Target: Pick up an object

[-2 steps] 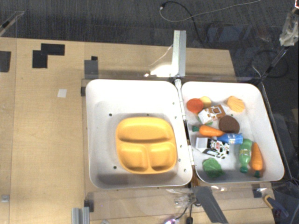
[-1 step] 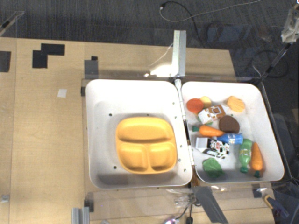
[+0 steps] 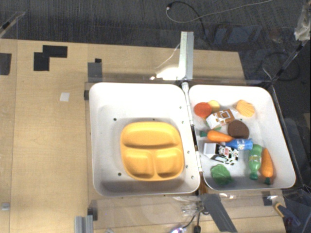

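Even overhead light, soft shadows, glare on bin rim (image 3: 167,74), slightly soft focus.

no text, brand, number or sign can be read anywhere on the bench. two small cartons in the right bin (image 3: 279,130) carry printing, but it is too small and blurred to make out: a white-and-brown carton (image 3: 221,117) near the bin's middle shows a dark patch, and a white carton with black blotches (image 3: 225,153) lies lower down, beside a blue item.
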Tool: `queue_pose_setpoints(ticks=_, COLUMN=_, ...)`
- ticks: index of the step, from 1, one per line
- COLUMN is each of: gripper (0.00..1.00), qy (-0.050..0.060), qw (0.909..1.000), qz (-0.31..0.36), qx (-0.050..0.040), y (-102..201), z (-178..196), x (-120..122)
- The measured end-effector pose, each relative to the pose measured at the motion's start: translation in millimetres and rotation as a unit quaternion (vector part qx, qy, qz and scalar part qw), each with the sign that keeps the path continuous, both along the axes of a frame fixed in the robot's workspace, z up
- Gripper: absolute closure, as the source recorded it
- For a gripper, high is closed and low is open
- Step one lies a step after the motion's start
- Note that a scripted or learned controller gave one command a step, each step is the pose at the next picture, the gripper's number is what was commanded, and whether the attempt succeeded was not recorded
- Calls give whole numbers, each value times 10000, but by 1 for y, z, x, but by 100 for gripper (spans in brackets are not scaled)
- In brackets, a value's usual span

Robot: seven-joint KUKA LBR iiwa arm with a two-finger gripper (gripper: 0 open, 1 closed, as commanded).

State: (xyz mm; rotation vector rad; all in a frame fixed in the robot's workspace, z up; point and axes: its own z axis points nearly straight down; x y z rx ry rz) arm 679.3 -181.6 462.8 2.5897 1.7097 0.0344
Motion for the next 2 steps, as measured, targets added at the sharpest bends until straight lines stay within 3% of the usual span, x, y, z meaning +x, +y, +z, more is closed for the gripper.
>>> queue_pose_setpoints(ticks=2, gripper=100, qy=-52, qw=9999, qz=81, qx=-35, y=4, z=25, x=2)
